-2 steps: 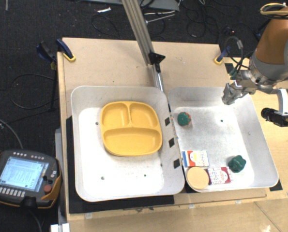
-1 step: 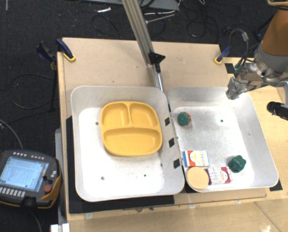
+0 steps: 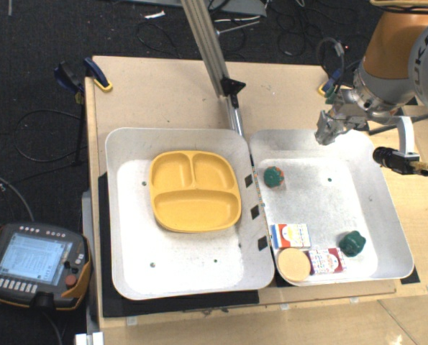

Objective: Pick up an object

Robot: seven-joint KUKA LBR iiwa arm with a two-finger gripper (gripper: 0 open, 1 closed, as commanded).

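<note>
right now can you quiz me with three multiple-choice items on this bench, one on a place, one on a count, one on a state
1. Where does the yellow divided plastic plate lie?
A. left white bin
B. right white bin
C. bare bench

2. How many small green lumps lie in the right bin?
A. one
B. two
C. four

3. Where is the gripper?
A. touching the plate
B. above the right bin's far edge, apart from the objects
C. over the left bin

Answers: 1 A, the plate sits inside the left bin. 2 B, one green lump far left, another near right. 3 B, it hangs by the far rim with nothing near it.
</note>
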